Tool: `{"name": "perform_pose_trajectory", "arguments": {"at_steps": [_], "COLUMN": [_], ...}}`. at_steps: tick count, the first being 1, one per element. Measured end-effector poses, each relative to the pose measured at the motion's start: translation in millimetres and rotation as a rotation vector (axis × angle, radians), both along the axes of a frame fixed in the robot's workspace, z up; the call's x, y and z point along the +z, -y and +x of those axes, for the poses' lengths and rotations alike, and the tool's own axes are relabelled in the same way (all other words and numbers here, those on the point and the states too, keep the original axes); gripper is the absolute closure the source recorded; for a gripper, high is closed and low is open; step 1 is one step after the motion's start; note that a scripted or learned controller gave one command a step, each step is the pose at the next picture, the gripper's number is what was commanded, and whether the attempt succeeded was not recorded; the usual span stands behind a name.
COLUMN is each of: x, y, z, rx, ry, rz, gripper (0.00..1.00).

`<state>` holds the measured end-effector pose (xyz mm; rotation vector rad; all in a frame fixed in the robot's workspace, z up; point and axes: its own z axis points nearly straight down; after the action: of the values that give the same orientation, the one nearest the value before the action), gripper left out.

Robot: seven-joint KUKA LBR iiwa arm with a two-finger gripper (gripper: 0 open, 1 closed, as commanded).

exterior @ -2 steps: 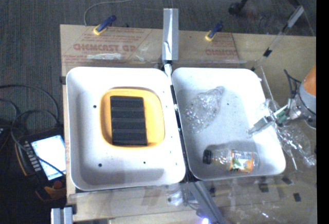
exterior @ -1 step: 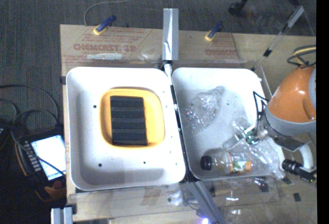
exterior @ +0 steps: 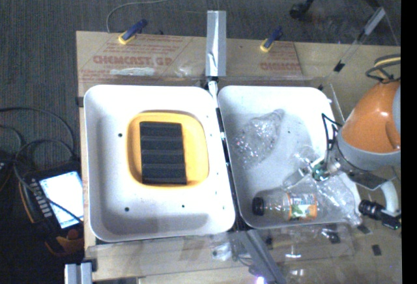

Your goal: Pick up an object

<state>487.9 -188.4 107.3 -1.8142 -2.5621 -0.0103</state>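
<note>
In the left bin point(exterior: 104, 146) lies a yellow tray-like object with a black ribbed pad point(exterior: 163, 151) on it. The right bin point(exterior: 273, 97) holds a crumpled clear plastic piece point(exterior: 259, 135) near its middle and a small bottle with a dark cap and orange-green label point(exterior: 288, 205) lying on its side at the front. More clear plastic point(exterior: 326, 188) sits at the front right corner. The arm's orange band point(exterior: 373, 126) hangs over the right bin's right edge. The gripper point(exterior: 319, 170) reaches down into the clear plastic there, just above the bottle.
A taped divider point(exterior: 215, 48) runs between the bins at the back. Blue-and-yellow clamps point(exterior: 132, 30) point(exterior: 272, 38) hold the cardboard base. A tablet point(exterior: 60, 197) lies on the floor to the left. Cables and a chair base are beyond the bench.
</note>
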Motion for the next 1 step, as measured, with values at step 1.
{"name": "perform_pose_trajectory", "arguments": {"at_steps": [1], "x": [84.4], "y": [-39.5], "z": [35.8], "rx": [0.053], "ry": [-0.001], "rz": [-0.007], "gripper": [1.00]}}
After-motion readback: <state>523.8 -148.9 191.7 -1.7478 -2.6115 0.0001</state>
